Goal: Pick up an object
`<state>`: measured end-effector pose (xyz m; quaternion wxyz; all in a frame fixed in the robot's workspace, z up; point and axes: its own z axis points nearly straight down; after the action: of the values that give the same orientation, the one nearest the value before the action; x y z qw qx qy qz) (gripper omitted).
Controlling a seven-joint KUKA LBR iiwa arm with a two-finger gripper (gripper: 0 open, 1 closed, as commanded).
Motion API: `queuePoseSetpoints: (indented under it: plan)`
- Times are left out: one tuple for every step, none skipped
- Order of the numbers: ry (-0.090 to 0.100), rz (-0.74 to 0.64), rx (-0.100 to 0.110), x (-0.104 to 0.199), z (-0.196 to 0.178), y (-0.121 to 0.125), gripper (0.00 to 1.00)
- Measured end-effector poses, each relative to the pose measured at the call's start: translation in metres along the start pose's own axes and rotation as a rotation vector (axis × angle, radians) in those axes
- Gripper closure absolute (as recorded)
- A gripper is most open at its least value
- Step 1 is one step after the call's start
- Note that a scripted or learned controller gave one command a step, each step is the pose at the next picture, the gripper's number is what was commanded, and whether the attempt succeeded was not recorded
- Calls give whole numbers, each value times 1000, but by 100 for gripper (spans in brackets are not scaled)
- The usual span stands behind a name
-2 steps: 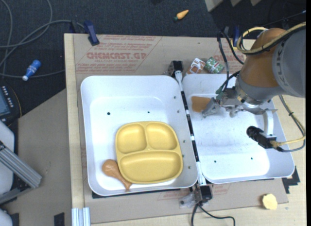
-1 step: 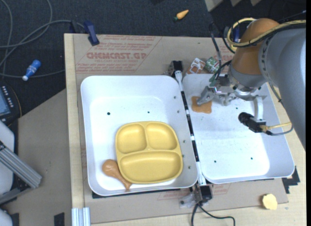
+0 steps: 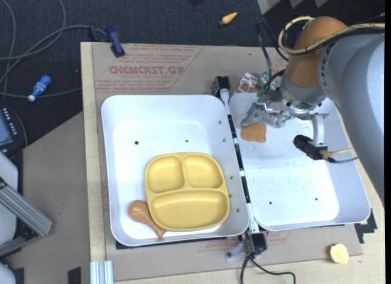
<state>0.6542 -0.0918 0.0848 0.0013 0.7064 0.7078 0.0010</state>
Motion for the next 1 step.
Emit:
queuePoseSetpoints:
  plan:
    - [0, 1, 0, -6, 0, 7, 0]
